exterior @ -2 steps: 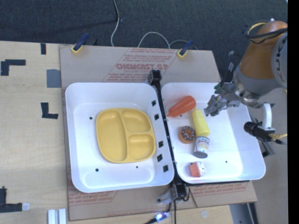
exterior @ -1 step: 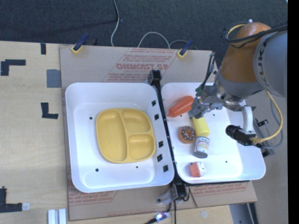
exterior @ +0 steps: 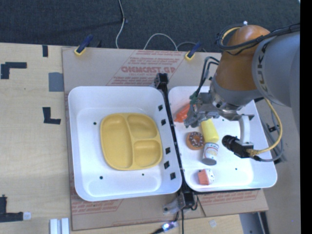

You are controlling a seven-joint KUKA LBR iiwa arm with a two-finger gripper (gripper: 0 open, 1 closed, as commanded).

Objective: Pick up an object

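Found a pale wooden counter point(exterior: 29, 145) spanning the view from nine to five o'clock, dotted with black tape. Saw dark carpeted floor point(exterior: 58, 9) beyond its twelve o'clock edge. Noted a brown cardboard sheet point(exterior: 141, 69) over the counter, carrying both bins. Saw the grey, orange-banded arm point(exterior: 278, 62) reaching in from three o'clock, hanging over the right bin's far half. Found the left bin point(exterior: 87, 179) at centre, white and shallow, with bare bottom all round its load, widest along six o'clock. Found the right bin point(exterior: 243, 177) just beside it, rim against rim, with bare bottom toward five o'clock. Saw a yellow divided plate point(exterior: 130, 141) flat in the middle of the left bin, clear of every wall. Placed the hand point(exterior: 195, 115) low at the right bin's ten o'clock, close to the shared rim; could not tell how far open, nor anything held. Noted a yellow bottle point(exterior: 209, 129) lying at the hand's five o'clock, end to end with a small pale jar point(exterior: 210, 151). Saw a brown doughnut point(exterior: 196, 140) just beside both, at their nine o'clock. Spotted an orange piece point(exterior: 182, 114) just beside the hand at its nine o'clock, near the shared rim. Found a small red-and-white block point(exterior: 204, 177) alone at the bin's six o'clock, apart from the rest.
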